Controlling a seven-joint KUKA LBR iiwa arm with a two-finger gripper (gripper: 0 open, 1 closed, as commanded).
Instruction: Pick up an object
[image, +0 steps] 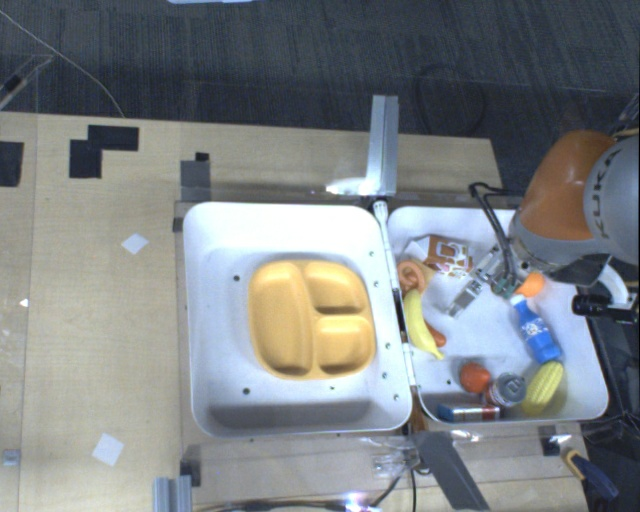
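Note:
The right white bin (598, 400) holds several small items. A banana (422, 328) lies along its left wall, below an orange-pink rounded item (411, 275). A printed snack packet (446, 254) lies at the back. My gripper (470, 292) hangs over the bare middle of this bin, just right of the banana and below the packet. The grey arm with its orange band (565, 190) reaches in from the right. A blue bottle (537, 336) with an orange cap lies to the gripper's right.
A yellow corn cob (546, 386), a silver can (510, 389), a red tomato (475, 377) and a red-capped tube (466, 410) sit along the right bin's front. The left bin (215, 300) holds a yellow divided tray (308, 318).

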